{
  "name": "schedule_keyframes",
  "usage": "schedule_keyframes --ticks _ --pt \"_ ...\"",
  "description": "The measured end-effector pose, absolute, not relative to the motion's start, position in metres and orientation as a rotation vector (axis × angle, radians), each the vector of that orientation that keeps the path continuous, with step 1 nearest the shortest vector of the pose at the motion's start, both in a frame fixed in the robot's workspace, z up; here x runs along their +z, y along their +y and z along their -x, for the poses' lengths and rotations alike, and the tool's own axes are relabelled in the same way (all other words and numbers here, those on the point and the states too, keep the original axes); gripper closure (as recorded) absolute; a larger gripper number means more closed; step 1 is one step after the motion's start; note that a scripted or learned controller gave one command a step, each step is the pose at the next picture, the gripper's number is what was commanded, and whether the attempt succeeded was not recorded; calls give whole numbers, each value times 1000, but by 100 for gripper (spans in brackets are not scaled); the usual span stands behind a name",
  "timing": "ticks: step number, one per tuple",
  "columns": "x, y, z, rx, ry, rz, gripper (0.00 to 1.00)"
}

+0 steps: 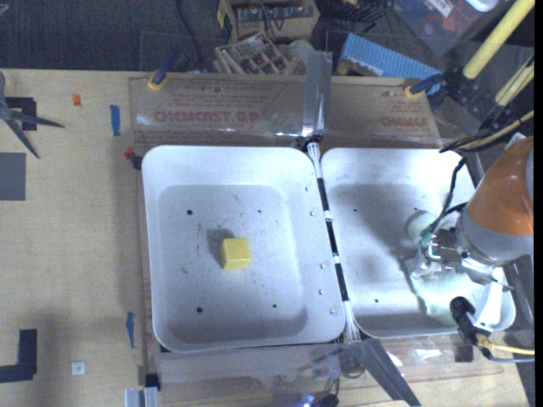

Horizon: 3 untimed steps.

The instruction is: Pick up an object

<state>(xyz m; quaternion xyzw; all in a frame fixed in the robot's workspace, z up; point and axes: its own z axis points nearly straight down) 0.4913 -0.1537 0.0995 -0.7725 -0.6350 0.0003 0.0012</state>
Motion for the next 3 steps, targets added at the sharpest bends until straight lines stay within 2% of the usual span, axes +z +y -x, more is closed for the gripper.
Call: schedule_keyframes --ticks 1,2,3 --pt "93 -144 -485 -4 -1458 2785 100" --pt "122 -165 -526 3 -1351 2835 100" --pt "149 -200 -500 3 -1293 2861 100"
